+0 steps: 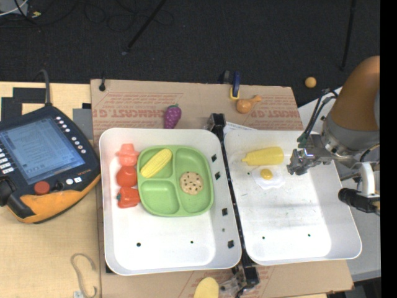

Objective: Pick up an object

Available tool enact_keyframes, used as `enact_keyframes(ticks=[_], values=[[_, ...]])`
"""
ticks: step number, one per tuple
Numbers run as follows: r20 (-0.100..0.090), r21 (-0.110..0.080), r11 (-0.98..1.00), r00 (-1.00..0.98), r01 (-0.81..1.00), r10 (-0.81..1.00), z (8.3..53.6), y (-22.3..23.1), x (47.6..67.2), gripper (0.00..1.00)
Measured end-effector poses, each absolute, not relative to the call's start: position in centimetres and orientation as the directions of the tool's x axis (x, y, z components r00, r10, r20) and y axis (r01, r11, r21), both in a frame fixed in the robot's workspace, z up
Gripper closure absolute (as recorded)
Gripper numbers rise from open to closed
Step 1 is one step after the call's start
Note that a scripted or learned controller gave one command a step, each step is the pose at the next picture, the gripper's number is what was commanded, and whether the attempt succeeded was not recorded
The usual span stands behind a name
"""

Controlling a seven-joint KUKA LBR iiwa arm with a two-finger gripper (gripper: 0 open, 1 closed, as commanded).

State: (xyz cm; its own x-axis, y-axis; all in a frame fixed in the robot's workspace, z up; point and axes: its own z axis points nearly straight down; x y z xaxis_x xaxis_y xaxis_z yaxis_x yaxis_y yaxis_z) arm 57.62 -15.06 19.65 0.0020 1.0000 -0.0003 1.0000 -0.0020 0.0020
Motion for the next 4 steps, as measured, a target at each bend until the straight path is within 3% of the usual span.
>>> enact_keyframes(ticks=[1,2,3,4], values=[[0.0,0.002,-0.001,0.001,1.0,1.0,22.9,-15.2,57.6,1.0],[0.003,-0.003,0.003,-0.003,1.0,1.0,22.9,-9.6,56.6,1.0],[0.002,-0.001,0.005,-0.005,1.0,1.0,23.5,-4.0,58.0,1.0],[0.001,-0.004,0.0,0.0,1.0,1.0,22.8,-3.0,58.2,1.0]])
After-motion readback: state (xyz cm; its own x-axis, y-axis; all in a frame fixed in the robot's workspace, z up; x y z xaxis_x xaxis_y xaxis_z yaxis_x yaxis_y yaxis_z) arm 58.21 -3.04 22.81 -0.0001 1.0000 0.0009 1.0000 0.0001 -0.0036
